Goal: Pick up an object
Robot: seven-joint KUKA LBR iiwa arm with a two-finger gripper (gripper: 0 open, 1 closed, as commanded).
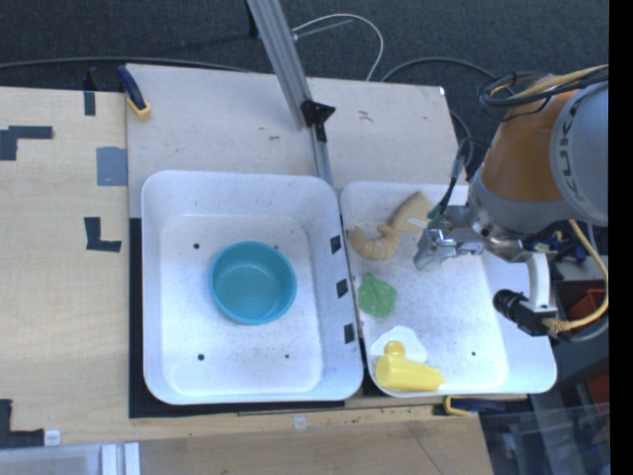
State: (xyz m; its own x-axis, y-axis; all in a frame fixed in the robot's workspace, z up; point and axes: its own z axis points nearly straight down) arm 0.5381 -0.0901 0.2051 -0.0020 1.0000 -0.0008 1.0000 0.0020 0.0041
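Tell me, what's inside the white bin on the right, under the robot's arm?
The right bin holds a tan curved piece, a green leafy piece and a yellow piece on something white. The gripper hangs over the bin floor beside the tan piece, covering whatever lies beneath it.

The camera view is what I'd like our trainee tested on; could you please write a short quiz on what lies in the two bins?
1. True or false: the blue bowl sits in the left bin.
2. Which thing lies nearest the gripper? A) green piece B) tan curved object C) yellow object
3. Fill in: the yellow object lies at the right bin's ____ corner, as seen in the view.

Key: 1 true; 2 B; 3 lower left.
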